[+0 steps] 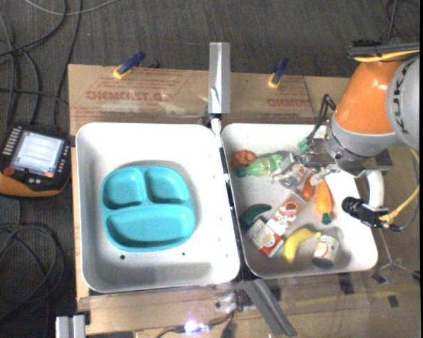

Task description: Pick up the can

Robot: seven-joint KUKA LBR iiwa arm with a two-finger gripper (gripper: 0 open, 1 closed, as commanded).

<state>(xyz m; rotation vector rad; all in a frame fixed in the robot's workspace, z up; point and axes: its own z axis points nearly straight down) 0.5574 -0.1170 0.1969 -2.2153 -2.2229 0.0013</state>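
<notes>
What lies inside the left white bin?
Inside the left bin lies a turquoise divided tray with three compartments. Whatever sits beneath the tray is covered.

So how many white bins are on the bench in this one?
2. The left bin holds a blue divided plate; the right bin holds the can and other clutter, with the arm over it.

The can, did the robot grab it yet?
Not yet. The can lies on its side in the near corner of the right bin, beside the banana. The gripper is further back in that bin, over the green bottle and carrot. Reaching the can, grasping and lifting are all left.
</notes>
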